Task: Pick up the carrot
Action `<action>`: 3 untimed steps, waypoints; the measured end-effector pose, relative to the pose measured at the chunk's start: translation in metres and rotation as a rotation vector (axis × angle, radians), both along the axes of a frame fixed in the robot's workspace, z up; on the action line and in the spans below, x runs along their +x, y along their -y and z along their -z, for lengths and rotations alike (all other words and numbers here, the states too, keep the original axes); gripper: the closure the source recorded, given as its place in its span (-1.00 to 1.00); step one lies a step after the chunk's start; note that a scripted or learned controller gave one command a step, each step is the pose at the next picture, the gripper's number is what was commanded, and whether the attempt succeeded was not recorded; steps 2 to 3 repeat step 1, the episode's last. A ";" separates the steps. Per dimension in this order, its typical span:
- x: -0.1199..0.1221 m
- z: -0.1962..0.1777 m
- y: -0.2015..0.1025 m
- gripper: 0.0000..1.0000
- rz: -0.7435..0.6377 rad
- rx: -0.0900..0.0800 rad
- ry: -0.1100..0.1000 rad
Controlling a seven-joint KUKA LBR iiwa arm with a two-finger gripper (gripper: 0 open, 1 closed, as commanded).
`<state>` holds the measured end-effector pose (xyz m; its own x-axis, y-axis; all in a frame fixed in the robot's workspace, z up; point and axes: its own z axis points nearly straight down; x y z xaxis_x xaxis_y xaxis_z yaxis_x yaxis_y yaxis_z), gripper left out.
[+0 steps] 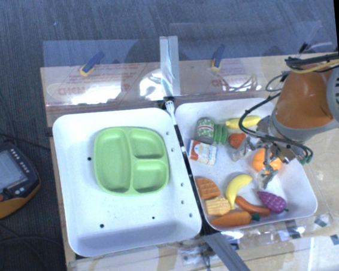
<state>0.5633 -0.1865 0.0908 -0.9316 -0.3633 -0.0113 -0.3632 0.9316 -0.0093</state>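
Long orange plastic carrot point(231, 219) lies at front edge of right white bin point(297, 208), beside waffle. Looks light, rigid, slick; grab mid-body across its width. Gripper point(268, 166) hovers above, jaw state can't tell

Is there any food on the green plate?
No, the green plate sits bare in the left bin, while the toy foods, like the banana, lie in the right bin.
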 end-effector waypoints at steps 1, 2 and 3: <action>0.002 -0.012 -0.001 1.00 -0.001 -0.002 0.005; 0.002 -0.012 -0.001 1.00 -0.001 -0.002 0.005; 0.002 -0.012 -0.001 1.00 -0.001 -0.002 0.005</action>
